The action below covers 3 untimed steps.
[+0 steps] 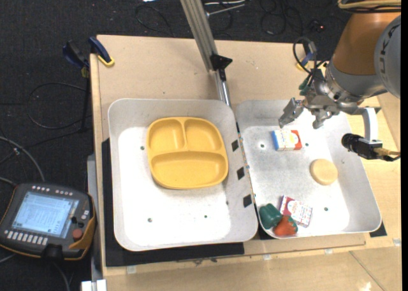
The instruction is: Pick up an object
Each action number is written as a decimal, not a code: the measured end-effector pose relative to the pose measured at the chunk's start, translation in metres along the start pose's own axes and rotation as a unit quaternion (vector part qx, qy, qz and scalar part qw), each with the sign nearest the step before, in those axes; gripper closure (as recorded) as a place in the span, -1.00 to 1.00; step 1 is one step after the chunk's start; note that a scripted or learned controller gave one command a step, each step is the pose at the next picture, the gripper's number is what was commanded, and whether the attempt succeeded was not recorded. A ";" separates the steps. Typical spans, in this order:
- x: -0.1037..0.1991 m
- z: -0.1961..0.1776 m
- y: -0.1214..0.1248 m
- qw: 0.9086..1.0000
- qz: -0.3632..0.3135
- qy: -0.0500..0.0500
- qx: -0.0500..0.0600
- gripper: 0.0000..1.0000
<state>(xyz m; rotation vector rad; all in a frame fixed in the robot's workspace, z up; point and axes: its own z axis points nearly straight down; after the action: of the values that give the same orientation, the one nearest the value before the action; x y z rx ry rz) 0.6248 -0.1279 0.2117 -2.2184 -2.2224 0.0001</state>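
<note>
The small carton (287,139), white with orange and blue print, lies in the upper middle of the right bin (360,216), apart from the rim on every side. My gripper (305,114) hangs just above and behind it, fingers spread, nothing between them; whether a fingertip touches the carton I cannot tell at this angle. Open floor surrounds the carton to the left and below. A pale round disc (324,172) sits to its lower right, well clear. At the bin's near edge a green and red item (278,219) and a small printed packet (298,211) lie bunched together, close to the rim. The left bin (127,220) carries a yellow divided tray (187,152) in its upper centre, with bare floor along its lower half
</note>
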 end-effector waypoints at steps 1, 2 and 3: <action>0.000 0.000 0.000 1.000 0.000 0.000 0.000 -1.00; 0.006 0.044 -0.002 1.000 0.000 0.000 0.002 -1.00; 0.000 0.105 0.000 1.000 0.001 -0.001 -0.001 -1.00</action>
<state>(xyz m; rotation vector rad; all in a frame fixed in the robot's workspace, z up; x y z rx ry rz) 0.6245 -0.1282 0.1072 -2.2224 -2.2223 0.0011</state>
